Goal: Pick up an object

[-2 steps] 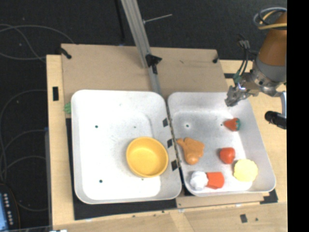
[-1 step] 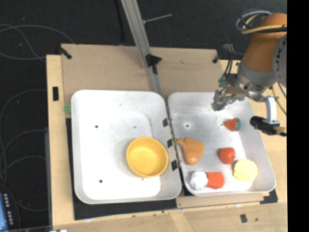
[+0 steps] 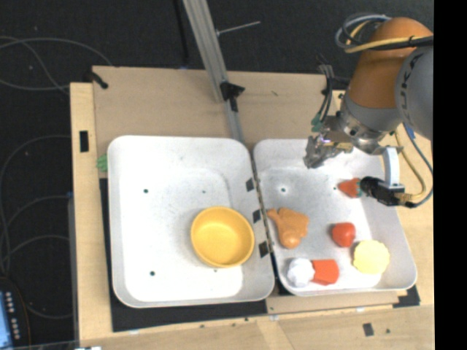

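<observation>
My gripper point(image 3: 318, 154) hangs over the far end of the right bin point(image 3: 292, 168); I cannot tell its state from here. Nothing shows in my grasp. Nearer in that bin lie a tan pear-shaped piece point(image 3: 288, 226), a red ball point(image 3: 343, 233), a pale yellow disc point(image 3: 371, 257), an orange block point(image 3: 325, 270) and a white lump point(image 3: 299, 270). A yellow bowl point(image 3: 222, 236) sits in the left bin point(image 3: 146, 166).

Metal pole point(image 3: 208, 46), loose cables point(image 3: 29, 57)
</observation>
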You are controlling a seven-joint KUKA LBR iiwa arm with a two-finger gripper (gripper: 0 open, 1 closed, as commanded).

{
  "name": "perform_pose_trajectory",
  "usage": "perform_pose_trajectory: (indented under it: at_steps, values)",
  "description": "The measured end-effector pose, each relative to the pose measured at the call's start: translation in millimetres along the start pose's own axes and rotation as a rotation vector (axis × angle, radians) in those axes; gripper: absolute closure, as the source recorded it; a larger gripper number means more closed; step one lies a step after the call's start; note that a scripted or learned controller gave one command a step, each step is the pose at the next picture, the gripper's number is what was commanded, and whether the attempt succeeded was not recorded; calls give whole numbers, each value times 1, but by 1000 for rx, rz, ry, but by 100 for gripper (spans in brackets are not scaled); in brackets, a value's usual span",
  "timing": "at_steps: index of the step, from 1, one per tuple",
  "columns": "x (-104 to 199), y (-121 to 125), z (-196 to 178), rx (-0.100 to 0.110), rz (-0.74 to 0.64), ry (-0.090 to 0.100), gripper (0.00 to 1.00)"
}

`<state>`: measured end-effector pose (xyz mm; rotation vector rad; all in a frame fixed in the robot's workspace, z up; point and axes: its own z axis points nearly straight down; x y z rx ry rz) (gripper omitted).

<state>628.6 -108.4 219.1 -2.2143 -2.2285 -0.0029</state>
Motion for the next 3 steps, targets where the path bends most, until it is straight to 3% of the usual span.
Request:
perform_pose_trajectory:
  at_steps: [2,3]
  values:
    - [96,-14,-21,1,-1,1,100]
    - [150,-17,-11,3,-1,0,100]
